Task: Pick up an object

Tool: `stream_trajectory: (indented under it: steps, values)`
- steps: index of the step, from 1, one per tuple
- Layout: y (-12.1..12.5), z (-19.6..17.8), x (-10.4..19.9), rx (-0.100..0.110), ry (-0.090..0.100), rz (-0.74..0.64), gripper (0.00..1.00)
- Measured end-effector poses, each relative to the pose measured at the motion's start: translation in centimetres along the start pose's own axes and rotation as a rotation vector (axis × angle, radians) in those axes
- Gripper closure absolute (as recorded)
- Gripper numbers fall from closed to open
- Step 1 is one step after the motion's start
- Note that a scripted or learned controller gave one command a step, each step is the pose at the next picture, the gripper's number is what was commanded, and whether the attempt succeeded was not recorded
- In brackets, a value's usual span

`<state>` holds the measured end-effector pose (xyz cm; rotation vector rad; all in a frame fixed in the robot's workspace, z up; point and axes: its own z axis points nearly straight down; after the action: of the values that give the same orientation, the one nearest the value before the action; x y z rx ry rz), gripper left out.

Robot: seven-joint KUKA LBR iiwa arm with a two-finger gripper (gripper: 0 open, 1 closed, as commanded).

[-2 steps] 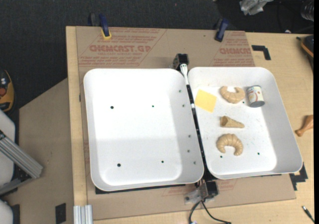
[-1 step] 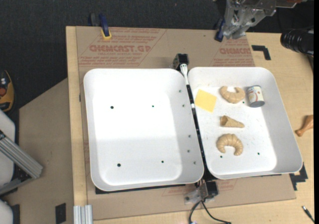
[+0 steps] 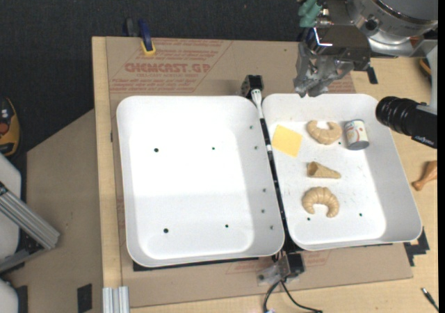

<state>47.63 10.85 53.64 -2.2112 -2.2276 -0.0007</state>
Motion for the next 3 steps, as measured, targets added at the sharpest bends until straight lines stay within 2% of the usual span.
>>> stream_trajectory:
  steps: [1, 2, 3]
  values:
    - [0.3, 0.1, -0.3, 0.000, -0.002, 0.006, 0.00]
    - [0.3, -1.0, -0.2, -0.003, -0.002, 0.005, 1.00]
    - [0.3, -0.9, -0.2, -0.002, -0.002, 0.005, 0.00]
